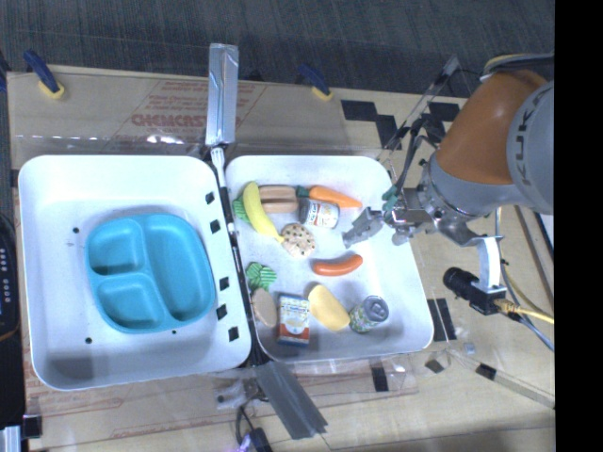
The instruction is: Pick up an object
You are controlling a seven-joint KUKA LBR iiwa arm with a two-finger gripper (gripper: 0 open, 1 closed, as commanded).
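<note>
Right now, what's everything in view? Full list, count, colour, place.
bins: 2, white, side by side
tray: 1, blue, three compartments, left bin
banana: 1, yellow, right bin, upper left
carrot: 1, orange, right bin, top
sausage: 1, orange-red, right bin, middle
cookie: 1, tan, speckled, beside banana
carton: 1, orange and white, right bin, bottom
can: 1, silver, bottom right
gripper: 1, grey, over right bin

Legible text, one item: red print on the cardboard sheet [179,111] at my bench's twelve o'clock edge, behind the left bin [38,252]; I could not make out its words. Labels on the small carton [295,320] and cans were too small to read.
</note>
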